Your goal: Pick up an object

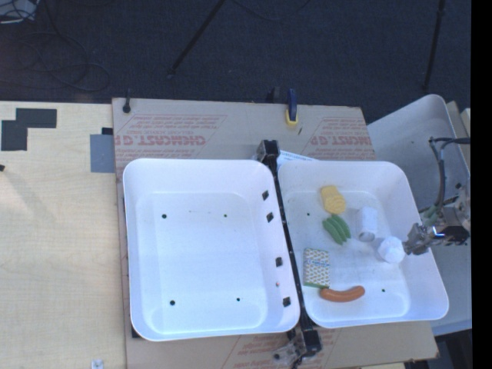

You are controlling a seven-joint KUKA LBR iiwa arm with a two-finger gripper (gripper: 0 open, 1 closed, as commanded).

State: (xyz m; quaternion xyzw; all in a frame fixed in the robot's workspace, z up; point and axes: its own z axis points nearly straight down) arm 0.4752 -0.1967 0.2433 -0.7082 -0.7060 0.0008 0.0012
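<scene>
The right bin [419, 302] holds several small things. A yellow ridged piece [333, 199] lies near its back, with a green pod-like piece [336, 228] just in front of it. A white cylinder [369, 222] lies to their right. A white rounded lump [390, 250] rests by the right wall. Toward the front lie a patterned green-edged square [316, 267] and an orange-red sausage [342, 294]. My gripper [427, 238] sits at the bin's right rim, right beside the white lump; whether it touches the lump is unclear.
The left bin [138, 283] stands beside the right one, joined by black clips [278, 261] along the shared wall. Both rest on a cardboard sheet [200, 133]. A blue and yellow clamp [291, 112] holds the sheet's back edge. Cables [440, 179] hang at the right.
</scene>
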